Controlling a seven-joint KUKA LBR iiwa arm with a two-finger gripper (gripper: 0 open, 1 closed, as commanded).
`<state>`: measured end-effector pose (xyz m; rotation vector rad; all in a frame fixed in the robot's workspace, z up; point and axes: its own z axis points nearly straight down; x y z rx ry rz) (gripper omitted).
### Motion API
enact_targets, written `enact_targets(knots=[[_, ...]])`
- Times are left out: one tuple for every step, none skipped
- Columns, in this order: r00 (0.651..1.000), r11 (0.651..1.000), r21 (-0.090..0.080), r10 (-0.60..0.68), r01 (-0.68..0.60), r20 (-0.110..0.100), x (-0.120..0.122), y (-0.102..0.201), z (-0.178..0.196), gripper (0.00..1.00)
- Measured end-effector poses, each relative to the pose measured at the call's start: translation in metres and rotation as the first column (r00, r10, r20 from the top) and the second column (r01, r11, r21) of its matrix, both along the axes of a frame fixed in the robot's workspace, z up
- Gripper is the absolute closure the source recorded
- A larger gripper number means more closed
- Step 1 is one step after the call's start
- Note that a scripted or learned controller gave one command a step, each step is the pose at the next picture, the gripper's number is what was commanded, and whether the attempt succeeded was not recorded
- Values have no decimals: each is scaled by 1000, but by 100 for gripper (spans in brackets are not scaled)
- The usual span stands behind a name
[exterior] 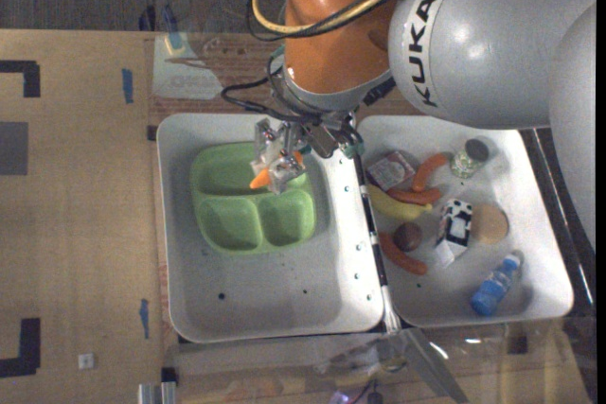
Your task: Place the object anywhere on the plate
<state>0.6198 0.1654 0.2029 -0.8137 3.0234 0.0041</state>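
Carrot (pixel 259 177), small, orange, tapered, between end effector (pixel 276 162) fingers, over green plate (pixel 227 220)

The left bin (pixel 189 298) has bare white floor in front of and to the left of the green divided plate (pixel 251 203), leaving open passage there. The arm (pixel 398 33) hangs over the plate's upper right corner. The right bin (pixel 544 289) is crowded: banana (pixel 393 202), blue bottle (pixel 495 285), sausages and small packets lie close together.
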Motion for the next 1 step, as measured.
enact_targets(knots=[[1000, 1000, 0, -1, 1, 0, 0, 0, 0, 0]])
